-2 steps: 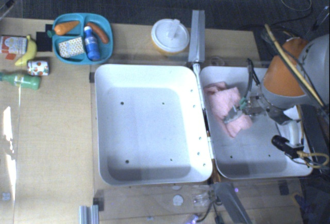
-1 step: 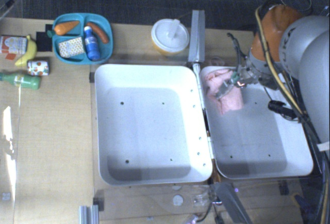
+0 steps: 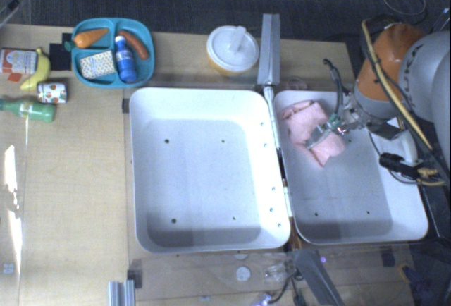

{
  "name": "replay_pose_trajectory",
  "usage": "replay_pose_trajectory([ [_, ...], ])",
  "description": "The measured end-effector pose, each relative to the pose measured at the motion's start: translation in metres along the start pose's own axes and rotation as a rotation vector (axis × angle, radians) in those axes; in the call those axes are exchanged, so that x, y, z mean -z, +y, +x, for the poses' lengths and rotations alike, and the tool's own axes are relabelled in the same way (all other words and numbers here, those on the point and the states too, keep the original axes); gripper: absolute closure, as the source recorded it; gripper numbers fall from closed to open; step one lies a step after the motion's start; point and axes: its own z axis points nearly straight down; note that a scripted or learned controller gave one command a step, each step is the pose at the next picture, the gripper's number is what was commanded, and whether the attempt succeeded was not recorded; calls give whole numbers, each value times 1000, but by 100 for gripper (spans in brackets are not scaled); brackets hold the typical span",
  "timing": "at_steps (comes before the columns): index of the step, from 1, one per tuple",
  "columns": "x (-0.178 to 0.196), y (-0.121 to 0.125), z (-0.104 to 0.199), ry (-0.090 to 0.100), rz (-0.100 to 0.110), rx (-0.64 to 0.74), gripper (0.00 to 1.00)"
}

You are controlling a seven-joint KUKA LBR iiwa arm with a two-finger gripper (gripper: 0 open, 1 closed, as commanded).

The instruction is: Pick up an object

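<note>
Nearest, two white bins are seen side by side: the left bin [image 3: 201,170] and the right bin [image 3: 352,213]. One pink cloth [image 3: 310,130] lies crumpled in the right bin's far-left corner. The gripper [image 3: 330,127] is set down on the cloth's right part; its opening cannot be judged.

Arm [image 3: 423,79] cut off at right edge.

Even, moderately bright overhead light; white glare streak on the tabletop [image 3: 70,178] at left; soft shadows inside bins; image slightly soft
</note>
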Motion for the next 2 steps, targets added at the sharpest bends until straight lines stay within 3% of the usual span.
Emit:
replay_pose_trajectory([
  [1, 1, 7, 43, 1, -3, -5, 0],
  [2, 14, 10, 42, -4, -9, -3, 100],
])
